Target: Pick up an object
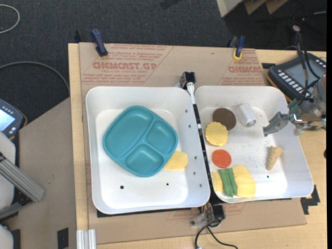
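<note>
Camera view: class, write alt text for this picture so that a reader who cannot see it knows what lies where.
A robot gripper hangs over the right white bin, which holds toy food: a brown disc, a yellow round, a red slice, green beans, a cone and a silver cylinder. The left bin holds a teal divided plate and a yellow piece.

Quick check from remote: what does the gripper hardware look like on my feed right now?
The gripper is dull grey metal, with a slim angular finger pointing into the right bin. Behind it sits a blurred grey wrist block with a small greenish patch. No markings are readable.
</note>
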Motion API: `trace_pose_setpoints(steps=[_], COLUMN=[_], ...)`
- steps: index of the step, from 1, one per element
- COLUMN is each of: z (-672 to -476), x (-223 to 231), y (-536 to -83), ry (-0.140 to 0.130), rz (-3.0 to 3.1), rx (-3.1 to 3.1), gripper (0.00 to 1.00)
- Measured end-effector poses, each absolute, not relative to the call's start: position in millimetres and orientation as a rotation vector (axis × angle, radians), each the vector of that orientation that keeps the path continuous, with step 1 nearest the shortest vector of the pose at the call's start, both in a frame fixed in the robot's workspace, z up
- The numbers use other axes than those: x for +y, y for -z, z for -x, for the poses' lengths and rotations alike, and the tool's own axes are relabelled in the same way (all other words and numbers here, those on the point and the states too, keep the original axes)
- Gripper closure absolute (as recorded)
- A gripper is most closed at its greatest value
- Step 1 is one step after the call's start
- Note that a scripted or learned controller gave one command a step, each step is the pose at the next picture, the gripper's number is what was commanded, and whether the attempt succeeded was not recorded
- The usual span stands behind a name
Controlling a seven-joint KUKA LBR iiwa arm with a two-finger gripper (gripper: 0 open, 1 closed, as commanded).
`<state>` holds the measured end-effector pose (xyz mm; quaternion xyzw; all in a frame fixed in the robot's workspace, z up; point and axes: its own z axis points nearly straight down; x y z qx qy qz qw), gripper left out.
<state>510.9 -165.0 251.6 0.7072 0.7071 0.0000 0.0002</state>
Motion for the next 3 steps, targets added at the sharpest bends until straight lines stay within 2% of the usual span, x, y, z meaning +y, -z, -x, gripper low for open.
trace_pose_setpoints(steps=[1,2,3], z=[-483.2,-480.6,-481.2], x=[-227.4,-114.1,-60.4], y=[-163.4,-210.8,-322.8], ry=[0.010,-0.008,-0.016], rz=[-2.236,-2.210,-2.205], rx=[2.219,2.235,2.225], gripper=[0.00,0.00,0.00])
